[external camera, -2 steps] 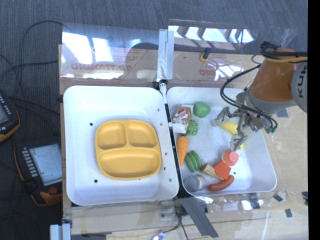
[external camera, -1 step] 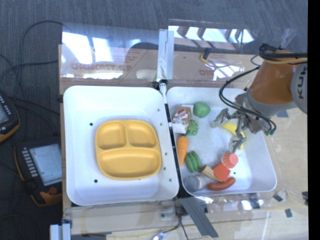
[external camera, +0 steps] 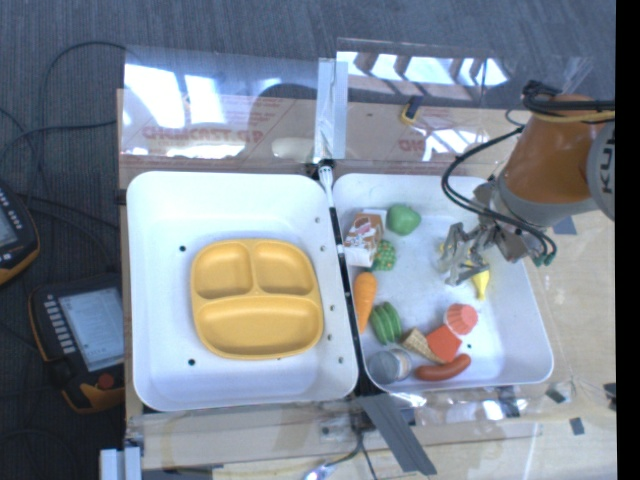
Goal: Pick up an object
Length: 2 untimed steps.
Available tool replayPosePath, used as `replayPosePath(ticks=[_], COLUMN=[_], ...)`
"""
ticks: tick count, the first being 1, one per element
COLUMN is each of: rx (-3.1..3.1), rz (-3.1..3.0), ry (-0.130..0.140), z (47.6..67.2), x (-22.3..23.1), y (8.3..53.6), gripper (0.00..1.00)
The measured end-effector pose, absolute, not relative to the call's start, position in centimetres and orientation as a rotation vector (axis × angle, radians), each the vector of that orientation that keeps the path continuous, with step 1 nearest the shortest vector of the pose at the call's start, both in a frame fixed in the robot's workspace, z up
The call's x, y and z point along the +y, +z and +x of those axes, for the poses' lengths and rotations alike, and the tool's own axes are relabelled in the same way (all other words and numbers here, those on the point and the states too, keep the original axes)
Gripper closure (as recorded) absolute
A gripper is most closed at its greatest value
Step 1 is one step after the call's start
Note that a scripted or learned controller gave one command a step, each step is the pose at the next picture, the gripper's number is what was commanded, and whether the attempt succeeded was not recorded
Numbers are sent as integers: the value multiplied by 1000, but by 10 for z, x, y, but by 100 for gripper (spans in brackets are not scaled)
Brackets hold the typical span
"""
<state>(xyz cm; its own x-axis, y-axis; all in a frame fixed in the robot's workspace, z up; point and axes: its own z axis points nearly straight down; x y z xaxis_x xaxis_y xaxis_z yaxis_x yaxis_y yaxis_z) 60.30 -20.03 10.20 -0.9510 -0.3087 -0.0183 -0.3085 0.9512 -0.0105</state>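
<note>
My gripper (external camera: 458,264) hangs low over the right part of the right bin (external camera: 525,313), fingers pointing down and left, just beside a small yellow piece (external camera: 482,284). Toy foods lie in that bin: a green apple (external camera: 403,219), a printed snack packet (external camera: 363,234), a small green vegetable (external camera: 384,256), an orange carrot (external camera: 365,294), a dark green vegetable (external camera: 386,323), a wedge-shaped piece (external camera: 417,343), a red-orange piece (external camera: 452,330), a red sausage (external camera: 442,371) and a silver can (external camera: 390,365). I see nothing clearly between the fingers.
The left bin (external camera: 160,268) holds a yellow divided plate (external camera: 257,298). A clear plastic wall (external camera: 330,108) stands behind both bins. Black cables run from the arm's wrist (external camera: 470,163). Electronic devices (external camera: 75,328) lie on the floor at the left.
</note>
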Motion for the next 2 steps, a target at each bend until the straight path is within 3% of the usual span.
replayPosePath(ticks=[1, 2], rx=[3083, 3106], rz=[-577, -420], ry=[-4, 6], z=[641, 670], x=[-179, -147], y=[207, 236], gripper=[100, 100])
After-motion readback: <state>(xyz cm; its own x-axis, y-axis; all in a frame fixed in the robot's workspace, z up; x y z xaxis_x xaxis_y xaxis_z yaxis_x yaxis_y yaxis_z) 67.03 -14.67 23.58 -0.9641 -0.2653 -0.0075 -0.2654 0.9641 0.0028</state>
